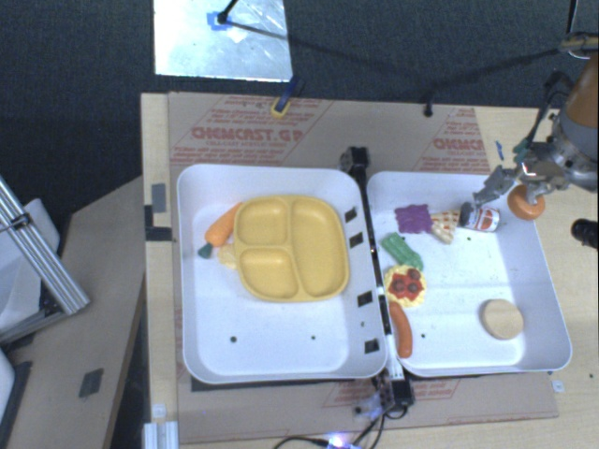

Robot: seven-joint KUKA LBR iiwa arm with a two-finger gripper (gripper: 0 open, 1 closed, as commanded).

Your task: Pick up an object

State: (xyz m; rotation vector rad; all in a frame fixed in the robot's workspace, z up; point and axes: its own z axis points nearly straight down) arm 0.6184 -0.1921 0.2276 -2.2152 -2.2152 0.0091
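I am seeing the gripper (479, 200) hanging at the far right corner of the right bin (547, 279), its grey fingers slanting down toward a small red-and-white can (485, 219); whether those fingers are parted or closed I cannot tell, and I am seeing nothing between them. An orange disc (527, 205) is sitting just beside the can, under the wrist; the arm (571, 148) is reaching in from the right.

Just left of the can a waffle-like yellow piece (444, 224) is lying against a purple toy (413, 218); below them a green toy (401, 250) is resting near the bin's left wall, then a pizza slice (406, 285), then an orange-red sausage (401, 329) lying lengthwise; a round tan puck (502, 318) is sitting well apart, toward the near right corner.

In the left bin (201, 344) a yellow divided plate (281, 247) is taking up the middle; a carrot (221, 226) is leaning against its left edge.
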